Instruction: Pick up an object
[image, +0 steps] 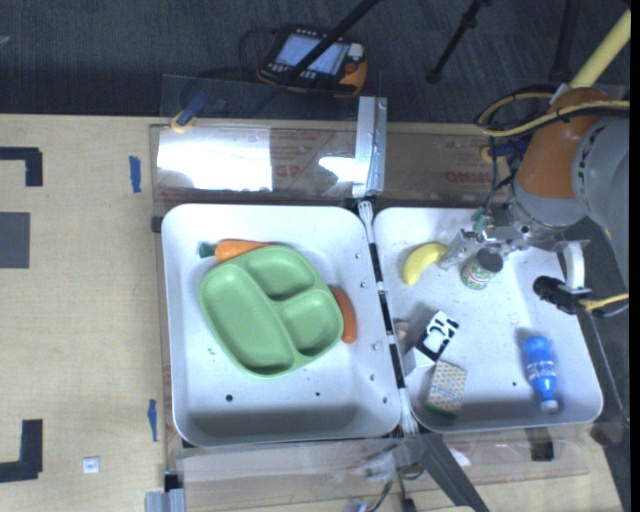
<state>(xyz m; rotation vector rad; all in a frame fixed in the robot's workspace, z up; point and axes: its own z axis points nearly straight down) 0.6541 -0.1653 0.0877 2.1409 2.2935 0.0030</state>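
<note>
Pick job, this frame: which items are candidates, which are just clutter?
Job:
gripper
yellow banana-shaped toy
small round green-and-white object
blue plastic bottle
black-and-white patterned block
tan speckled sponge-like pad

Lying about:
green divided plastic tray
orange carrot toys
handheld pendant with screen

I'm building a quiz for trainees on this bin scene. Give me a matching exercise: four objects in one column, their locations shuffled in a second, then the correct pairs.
Things:
1. green divided plate
2. yellow banana
3. blue bottle
4. carrot

Places:
A. right bin, near right corner
B. left bin, peeking out at plate's far edge
C. left bin, middle
D. right bin, far left part

Pairs: 1-C, 2-D, 3-A, 4-B
</note>
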